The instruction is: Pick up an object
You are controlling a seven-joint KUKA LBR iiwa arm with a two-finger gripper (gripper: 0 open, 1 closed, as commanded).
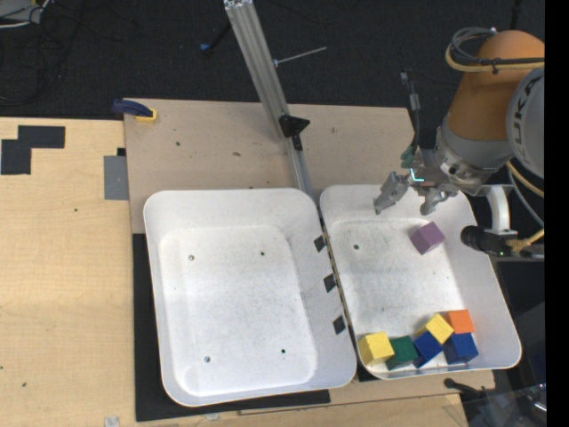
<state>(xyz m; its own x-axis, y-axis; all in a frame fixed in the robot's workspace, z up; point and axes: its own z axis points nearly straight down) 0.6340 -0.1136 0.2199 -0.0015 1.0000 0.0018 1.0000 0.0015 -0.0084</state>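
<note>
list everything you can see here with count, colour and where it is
left bin: 1, white, left half of the bench
right bin: 1, white, right half, edge to edge with the left bin
purple block: 1, purple, upper part of the right bin, lying alone
yellow blocks: 2, yellow, near-edge cluster of the right bin
green block: 1, green, same cluster, beside a yellow one
blue blocks: 2, blue, same cluster, right side
orange block: 1, orange, top right of the cluster
metal rail: 1, silver, slanting from the top down to the gap between the bins
arm: 1, grey with orange band, at the right
hand: 1, grey, fingers spread, above the right bin's far edge, up-left of the purple block, holding nothing
</note>
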